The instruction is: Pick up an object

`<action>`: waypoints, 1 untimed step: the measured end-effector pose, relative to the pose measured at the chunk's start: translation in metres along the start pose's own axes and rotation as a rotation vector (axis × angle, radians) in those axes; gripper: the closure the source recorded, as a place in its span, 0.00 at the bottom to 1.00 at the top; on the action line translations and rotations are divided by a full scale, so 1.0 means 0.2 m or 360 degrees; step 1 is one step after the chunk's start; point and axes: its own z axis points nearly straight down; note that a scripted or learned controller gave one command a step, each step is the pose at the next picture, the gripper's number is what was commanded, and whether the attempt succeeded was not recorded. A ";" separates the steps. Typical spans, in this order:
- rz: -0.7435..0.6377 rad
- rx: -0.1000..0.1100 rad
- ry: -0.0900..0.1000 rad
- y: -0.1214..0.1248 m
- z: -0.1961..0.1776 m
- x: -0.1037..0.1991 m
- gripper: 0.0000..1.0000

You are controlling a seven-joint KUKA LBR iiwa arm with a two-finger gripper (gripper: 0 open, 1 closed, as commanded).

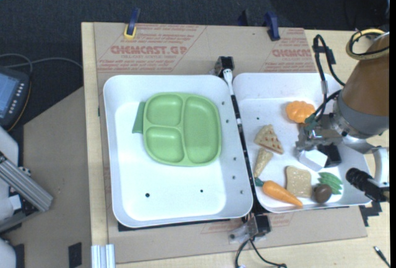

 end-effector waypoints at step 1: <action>0.0000 0.0000 0.0000 0.01 -0.20 0.00 1.00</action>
